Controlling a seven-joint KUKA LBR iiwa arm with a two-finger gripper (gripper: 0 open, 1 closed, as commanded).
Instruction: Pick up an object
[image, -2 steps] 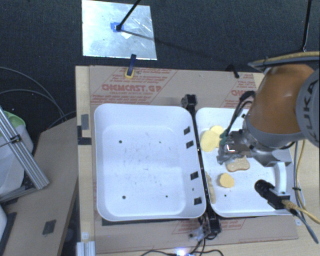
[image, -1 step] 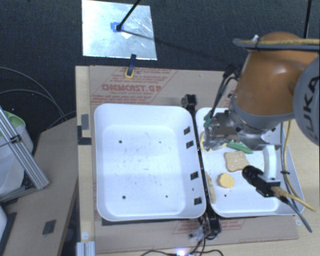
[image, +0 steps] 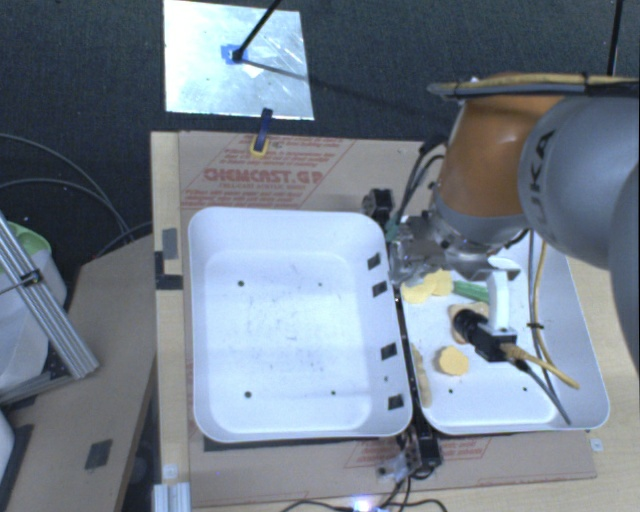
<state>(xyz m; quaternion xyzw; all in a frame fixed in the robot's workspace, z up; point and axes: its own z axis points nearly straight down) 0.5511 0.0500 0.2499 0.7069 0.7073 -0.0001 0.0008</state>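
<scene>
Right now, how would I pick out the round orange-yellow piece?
Look at the right bin, the one under the arm. Toward its near edge lies a small round yellow-orange piece. Unlike the paler yellow pieces farther back beside the green item, it is a neat disc, deeper in colour.

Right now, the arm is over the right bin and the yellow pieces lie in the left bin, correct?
No: the yellow pieces lie in the right bin, not the left, as the camera view shows. The arm is indeed over the right bin.
</scene>
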